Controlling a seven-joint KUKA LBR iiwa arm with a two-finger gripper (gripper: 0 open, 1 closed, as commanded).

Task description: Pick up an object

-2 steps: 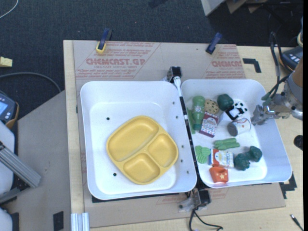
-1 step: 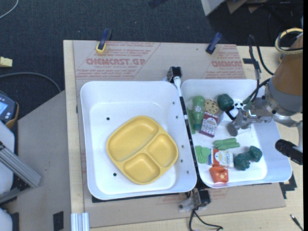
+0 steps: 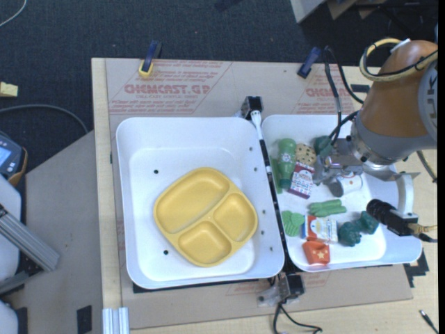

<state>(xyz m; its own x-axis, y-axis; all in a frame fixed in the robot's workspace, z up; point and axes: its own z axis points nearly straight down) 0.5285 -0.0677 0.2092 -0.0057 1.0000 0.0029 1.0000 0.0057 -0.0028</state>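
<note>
Looking down, you see a brown board [image 3: 208, 82] on dark carpet [image 3: 55, 40] carrying two white bins. Your left bin [image 3: 132, 186] holds a yellow divided plate [image 3: 205, 216]. Your right bin [image 3: 396, 252] holds small toys [image 3: 327, 221] at right of centre, and the gripper [image 3: 336, 175] hangs over them; whether its fingers are apart or grasping anything, you cannot tell.

Arm [image 3: 400, 96]: grey with an orange band, entering from the right, wrist bent downward. Gripper [image 3: 334, 176]: hanging low, pointing down and left.
</note>
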